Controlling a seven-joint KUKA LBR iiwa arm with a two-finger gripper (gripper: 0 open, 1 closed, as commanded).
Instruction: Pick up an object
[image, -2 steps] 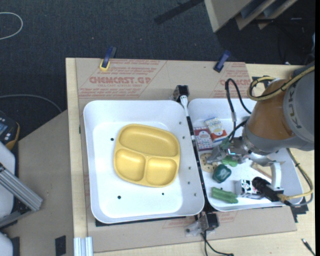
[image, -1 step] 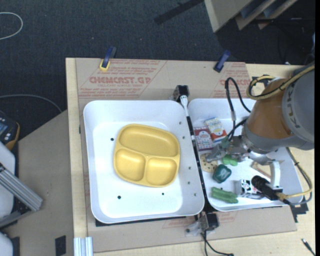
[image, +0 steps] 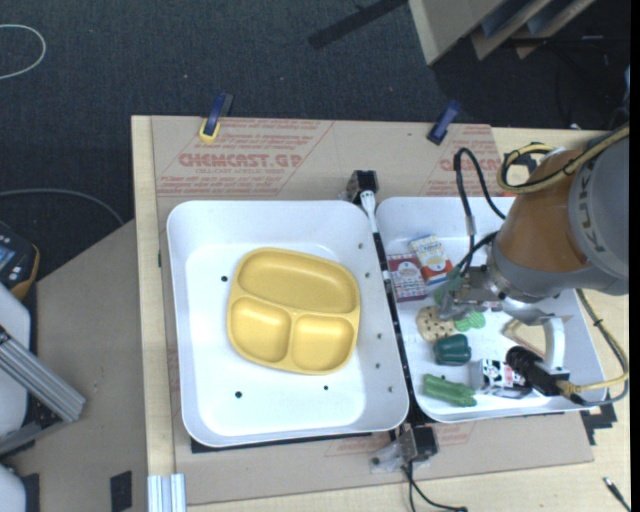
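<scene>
Yellow 3-compartment tray fills the left bin; right bin holds small toys; gripper grip unclear.

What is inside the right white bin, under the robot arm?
The right bin holds small cartons, a cookie-like piece and green toys. The arm covers its far right side.

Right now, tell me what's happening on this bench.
A grey and orange arm reaches in from the right, its gripper low in the right bin over a clutter of small items, near a dark green piece. Nothing is visibly held. The left bin holds a yellow divided tray.
</scene>
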